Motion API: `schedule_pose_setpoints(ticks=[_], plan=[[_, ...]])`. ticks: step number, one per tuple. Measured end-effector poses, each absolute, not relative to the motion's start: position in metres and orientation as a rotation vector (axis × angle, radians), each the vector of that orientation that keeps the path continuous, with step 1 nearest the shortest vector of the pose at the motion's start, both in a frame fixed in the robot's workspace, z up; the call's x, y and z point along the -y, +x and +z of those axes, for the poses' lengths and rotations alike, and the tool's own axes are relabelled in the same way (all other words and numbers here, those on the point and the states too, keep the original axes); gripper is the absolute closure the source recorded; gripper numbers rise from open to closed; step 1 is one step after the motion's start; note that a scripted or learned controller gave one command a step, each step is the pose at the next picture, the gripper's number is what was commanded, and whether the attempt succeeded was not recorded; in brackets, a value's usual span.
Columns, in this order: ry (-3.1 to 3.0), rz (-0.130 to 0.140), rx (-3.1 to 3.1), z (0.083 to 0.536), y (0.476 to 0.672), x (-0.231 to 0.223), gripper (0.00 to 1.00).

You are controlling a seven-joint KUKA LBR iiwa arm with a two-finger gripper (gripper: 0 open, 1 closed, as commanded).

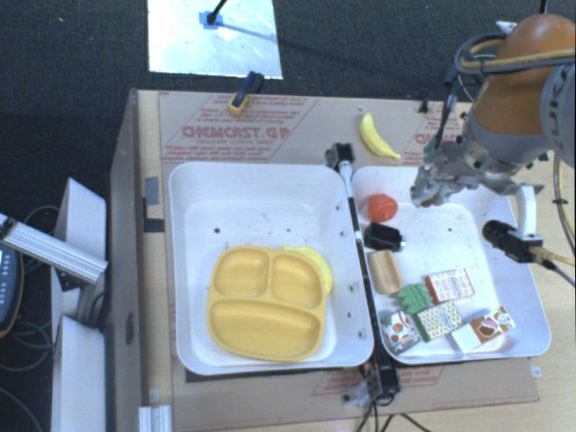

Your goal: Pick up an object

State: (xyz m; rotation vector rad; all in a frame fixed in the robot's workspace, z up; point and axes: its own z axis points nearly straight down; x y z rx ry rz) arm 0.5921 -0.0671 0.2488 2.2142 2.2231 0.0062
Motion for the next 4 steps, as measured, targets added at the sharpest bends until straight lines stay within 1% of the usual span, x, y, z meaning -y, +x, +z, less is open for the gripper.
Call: schedule_pose_setpoints(ticks=[1, 3, 4], plan=[[2.216, 0.002, -2.226, 0.225, 0.607, 0.039, 1.00], [2.220, 0.000, -2.221, 0.200, 0.575, 0.087, 1.00], [2.216, 0.004, -2.225, 0.240, 0.589, 0.024, 1.00]])
